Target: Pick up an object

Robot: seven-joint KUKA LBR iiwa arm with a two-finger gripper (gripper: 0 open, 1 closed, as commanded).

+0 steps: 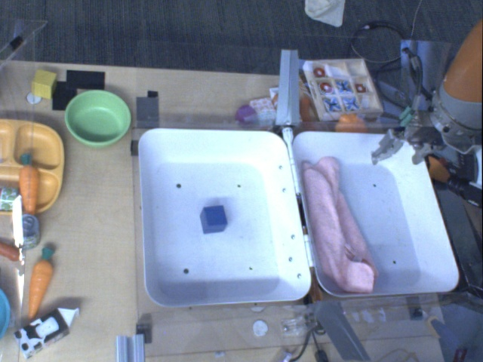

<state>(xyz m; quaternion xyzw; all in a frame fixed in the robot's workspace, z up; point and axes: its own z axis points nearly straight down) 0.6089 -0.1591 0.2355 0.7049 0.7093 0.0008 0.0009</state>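
Observation:
A small blue cube (214, 218) rests near the middle of the left white bin (166, 277). A rolled pink towel (337, 222) lies lengthwise along the left side of the right white bin (423, 274). My gripper (401, 147) hangs over the upper right corner of the right bin, open, its two fingers spread with nothing between them. It is well to the right of the towel and far from the cube.
A metal divider post (287, 89) stands between the bins at the back. Left of the bins sit a green bowl (97, 117), a yellow tray (45, 149) and toy carrots (40, 276). A picture box (341, 87) lies behind the right bin.

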